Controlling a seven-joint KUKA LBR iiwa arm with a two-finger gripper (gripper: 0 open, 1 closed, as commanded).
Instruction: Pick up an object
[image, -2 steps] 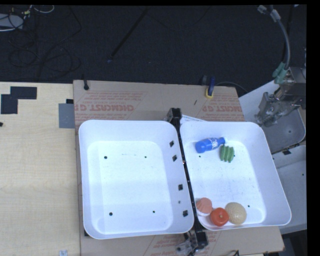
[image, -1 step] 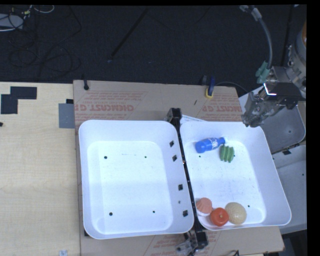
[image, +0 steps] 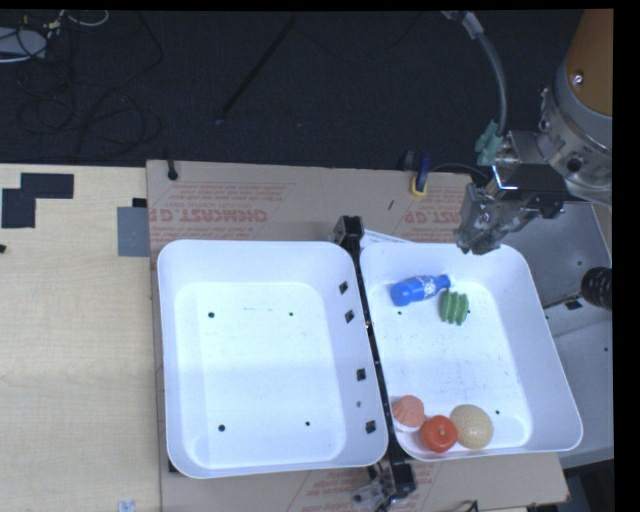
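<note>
**Grey arm, orange band**

The arm (image: 578, 110) is grey metal with an orange band (image: 590, 55) at the top. A grey cable (image: 492, 60) curves down to a teal fitting (image: 488, 143). The gripper (image: 480, 232) is dull grey.

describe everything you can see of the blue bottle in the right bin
The blue bottle is small, looks like glossy plastic, and has a paler, light blue cap end pointing toward the far right. It lies on its side, slightly tilted, on the floor of the right bin in its far half. A ridged green object lies just right of it, close to the cap; whether they touch is unclear. The gripper hangs above the bin's far rim, apart from the bottle.
</note>
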